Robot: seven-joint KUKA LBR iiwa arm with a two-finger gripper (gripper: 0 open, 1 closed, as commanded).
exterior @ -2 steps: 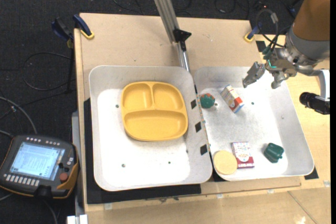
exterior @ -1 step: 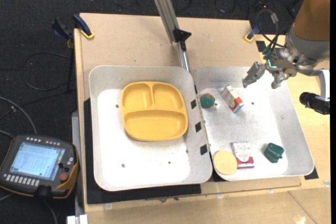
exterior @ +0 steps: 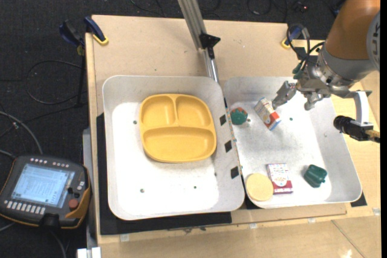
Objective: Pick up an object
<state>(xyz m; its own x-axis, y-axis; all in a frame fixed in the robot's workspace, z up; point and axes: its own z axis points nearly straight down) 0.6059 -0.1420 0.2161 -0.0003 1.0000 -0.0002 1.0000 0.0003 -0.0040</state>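
Dark carpet strewn with cables surrounds a tan bench (exterior: 151,45); a teach pendant (exterior: 42,190) lies on the floor at near left. Two shallow white bins are set side by side on the bench.

Right bin (exterior: 338,154), nearest items first: a round tan disc (exterior: 260,187) at the near left corner, touching a small red-and-white box (exterior: 279,178) just to its right. A dark green block (exterior: 315,176) sits further right, apart from the box. Farther back, a small green-and-red toy (exterior: 239,116) lies close to the bin's left wall, and a white-and-red carton (exterior: 266,113) lies tilted just right of it.

Left bin (exterior: 121,130): a yellow divided tray (exterior: 178,127) with three compartments, nothing seen inside them.

Gripper (exterior: 297,95) hangs over the far part of the right bin, just right of and slightly beyond the carton, on the grey-and-orange arm (exterior: 357,27) entering from the right. Fingers are seen spread apart, nothing between them. No object is lifted yet; the carton is judged the likeliest target.

Risks, as judged:
- Carton is tilted, so a descent off its centre could knock it over or push it into the green-and-red toy.
- One finger could land on top of the carton instead of beside it, causing a failed close.
- Toy close by on the left leaves little room for a finger there.
- Disc and box touch, so a grasp there could drag both.

A metal pole (exterior: 188,3) crosses the far side of the bench, with blue-and-yellow clamps (exterior: 91,30) at the far corners.
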